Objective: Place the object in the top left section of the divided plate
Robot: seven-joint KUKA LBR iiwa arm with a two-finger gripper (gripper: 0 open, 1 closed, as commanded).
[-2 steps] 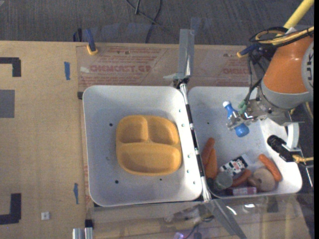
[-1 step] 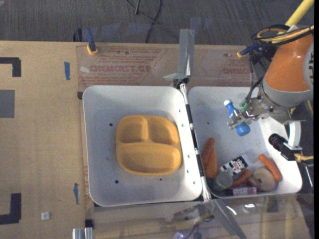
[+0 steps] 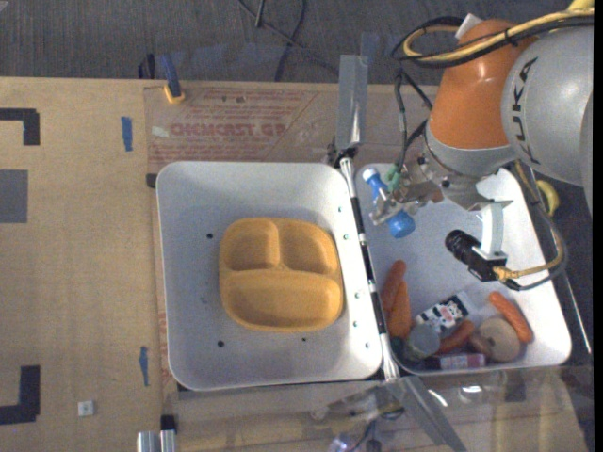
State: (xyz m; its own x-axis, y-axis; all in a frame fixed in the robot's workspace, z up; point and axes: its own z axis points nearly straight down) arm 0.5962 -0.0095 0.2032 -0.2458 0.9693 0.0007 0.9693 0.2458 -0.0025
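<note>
Orange wrist band (image 3: pixel 476 83) over right bin (image 3: pixel 556 342), hiding tool (image 3: pixel 400 201) partly.

One fixed camera above the bench (image 3: pixel 75 252) — looking down, slanted, both bins (image 3: pixel 188 347).

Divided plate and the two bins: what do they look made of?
Divided plate: likely molded plastic, matte yellow-orange, with soft rounded ridges and no glare. Left bin and right bin: probably thin plastic or coated sheet, smooth white with a faint sheen; can't tell which.
</note>
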